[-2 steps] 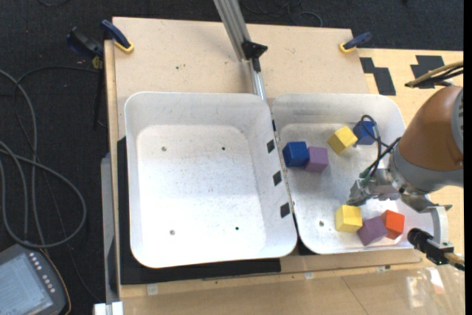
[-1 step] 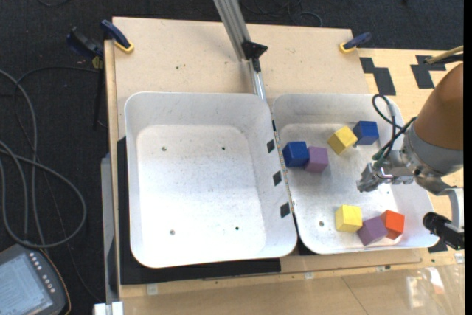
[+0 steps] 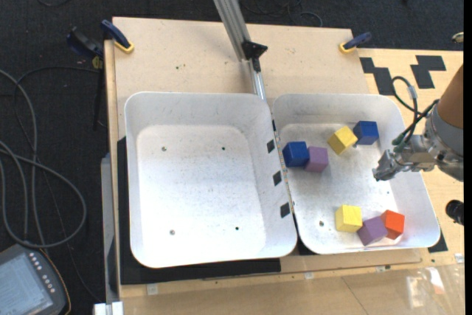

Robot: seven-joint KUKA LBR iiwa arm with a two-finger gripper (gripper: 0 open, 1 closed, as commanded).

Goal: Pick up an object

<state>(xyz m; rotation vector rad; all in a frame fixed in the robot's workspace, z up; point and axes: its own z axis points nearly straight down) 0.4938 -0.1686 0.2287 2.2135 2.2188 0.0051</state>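
Nearest cam, yellow cube [image 3: 348, 217], purple block [image 3: 371, 229] and orange cube [image 3: 394, 222] touch in the right bin [image 3: 310, 111]; a grab there may snag two. Farther back, end effector [image 3: 385, 170] hovers w/ nothing in it by the right wall, arm [image 3: 450, 125] entering from right; finger spread can't be told.

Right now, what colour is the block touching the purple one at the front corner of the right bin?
Orange block, seen in the camera view.

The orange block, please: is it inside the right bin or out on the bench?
Inside. The orange block lies within the right bin, near its front right corner, touching a purple block, with a yellow block close by.
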